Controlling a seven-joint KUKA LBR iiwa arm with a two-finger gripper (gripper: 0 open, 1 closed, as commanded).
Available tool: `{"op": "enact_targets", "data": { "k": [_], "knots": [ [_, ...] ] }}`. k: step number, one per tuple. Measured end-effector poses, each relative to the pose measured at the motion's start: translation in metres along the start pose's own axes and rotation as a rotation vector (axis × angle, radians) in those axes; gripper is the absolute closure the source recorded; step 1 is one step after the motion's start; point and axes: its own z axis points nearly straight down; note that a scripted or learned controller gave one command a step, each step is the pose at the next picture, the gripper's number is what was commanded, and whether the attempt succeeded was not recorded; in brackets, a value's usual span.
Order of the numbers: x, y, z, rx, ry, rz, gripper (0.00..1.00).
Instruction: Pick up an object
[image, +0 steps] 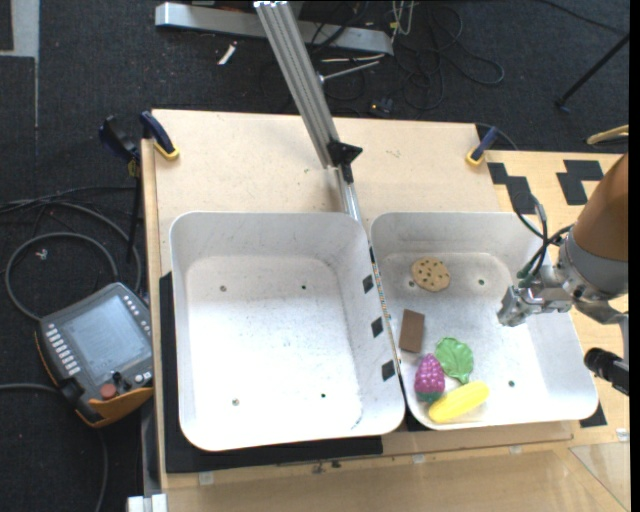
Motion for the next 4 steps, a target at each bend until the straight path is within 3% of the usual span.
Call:
{"op": "enact_targets", "data": {
  "k": [1,2,4],
  "knots": [
    [-0.008,-0.004,-0.058,0.000,-0.001,0.000,1.00],
    [-0.008,-0.003,-0.079,0.002,0.001,0.000,1.00],
    [0.097,-0.007,-0.073,0.008,0.005,-0.007,1.00]
  ]
}}
